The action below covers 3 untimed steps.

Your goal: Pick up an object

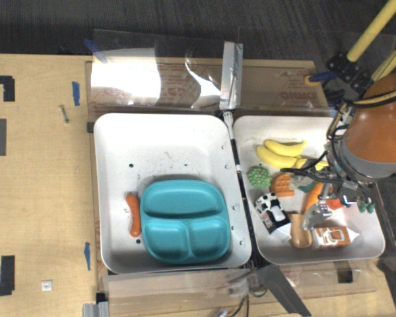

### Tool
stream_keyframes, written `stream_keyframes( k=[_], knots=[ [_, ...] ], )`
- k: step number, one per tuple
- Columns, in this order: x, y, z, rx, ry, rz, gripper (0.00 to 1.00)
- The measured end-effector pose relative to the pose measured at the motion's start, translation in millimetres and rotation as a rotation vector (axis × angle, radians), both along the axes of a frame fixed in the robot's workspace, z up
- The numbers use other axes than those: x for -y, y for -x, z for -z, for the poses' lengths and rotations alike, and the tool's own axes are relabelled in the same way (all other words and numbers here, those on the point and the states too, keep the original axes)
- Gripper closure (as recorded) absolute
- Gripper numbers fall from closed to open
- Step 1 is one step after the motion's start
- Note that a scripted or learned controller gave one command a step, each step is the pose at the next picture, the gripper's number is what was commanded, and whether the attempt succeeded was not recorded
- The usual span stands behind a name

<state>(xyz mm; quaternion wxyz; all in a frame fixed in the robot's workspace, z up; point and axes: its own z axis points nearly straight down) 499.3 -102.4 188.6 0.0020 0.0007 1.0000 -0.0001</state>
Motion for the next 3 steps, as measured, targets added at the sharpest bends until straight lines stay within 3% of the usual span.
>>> stream_keyframes(
  k=[1, 2, 3],
  knots=[
    [11, -12, 87, 0.004, 0.001, 0.046, 0.0],
    [-1, -86, 71, 0.005, -0.001, 0.048, 0.0],
    [5, -63, 100, 0.009, 0.0, 0.14, 0.0]
  ],
)
